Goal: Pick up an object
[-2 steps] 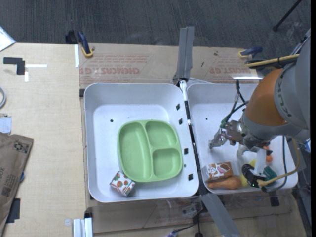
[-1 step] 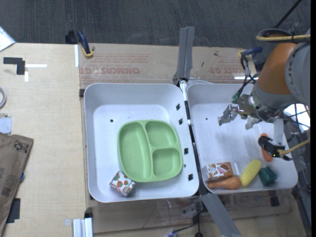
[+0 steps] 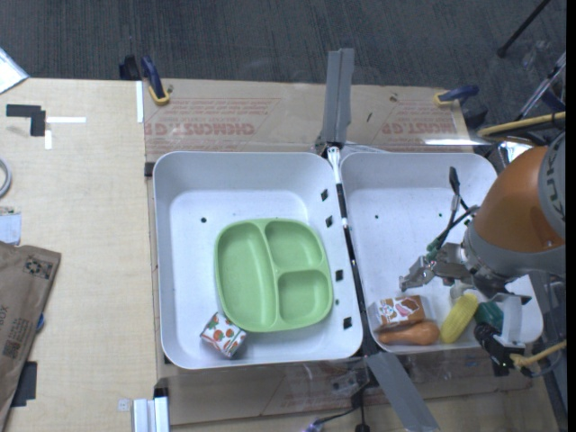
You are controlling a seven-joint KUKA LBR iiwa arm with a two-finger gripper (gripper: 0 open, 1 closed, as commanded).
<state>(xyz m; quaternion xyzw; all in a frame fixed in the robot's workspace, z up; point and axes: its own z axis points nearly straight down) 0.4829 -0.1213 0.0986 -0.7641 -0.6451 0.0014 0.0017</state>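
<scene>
My gripper (image 3: 425, 272) hangs low in the right bin (image 3: 396, 196), reaching in from the right under the orange-banded wrist. Just below it, against the bin's front wall, lie a small red-and-white packet (image 3: 400, 311), an orange carrot (image 3: 410, 334) and a yellow corn cob (image 3: 459, 317). A dark green item (image 3: 491, 314) sits beside the corn, partly under the arm. The gripper is above and slightly right of the packet, and I see nothing held in it. In the left bin (image 3: 180, 241) rest a green divided plate (image 3: 273, 274) and a small printed carton (image 3: 223, 336).
A grey divider post (image 3: 338, 97) rises behind the seam between the bins. Blue clamps (image 3: 157, 83) hold the cardboard backing. Brown cardboard (image 3: 22, 304) lies on the bench at the left. Cables (image 3: 454, 207) trail from the wrist over the right bin.
</scene>
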